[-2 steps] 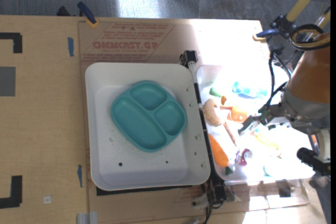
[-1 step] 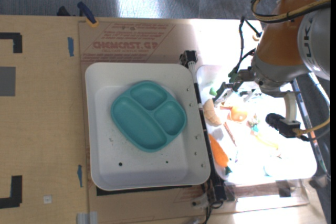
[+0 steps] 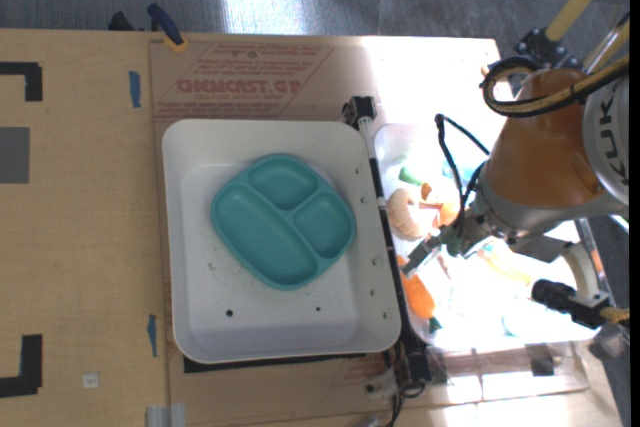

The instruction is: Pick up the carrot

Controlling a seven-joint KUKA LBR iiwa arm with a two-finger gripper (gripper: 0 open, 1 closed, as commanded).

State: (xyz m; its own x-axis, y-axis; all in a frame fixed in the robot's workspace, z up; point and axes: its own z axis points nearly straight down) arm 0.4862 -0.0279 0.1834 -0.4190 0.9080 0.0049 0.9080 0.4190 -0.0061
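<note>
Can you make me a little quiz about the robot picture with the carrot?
1. True or false: the teal plate lies in the left bin.
2. Which bin holds the carrot? A: left. B: right.
3. Fill in: the plate has ___ compartments.

Key: 1 true. 2 B: the carrot is in the right bin, just below the gripper. 3 three.

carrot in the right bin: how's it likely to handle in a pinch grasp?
The carrot looks like a smooth, tapered toy, so probably stiff and light. That glossy tapered shape may let it slip or squirt out along its length. It lies crowded against the bin wall among other toys, so a push could roll or wedge it.
</note>
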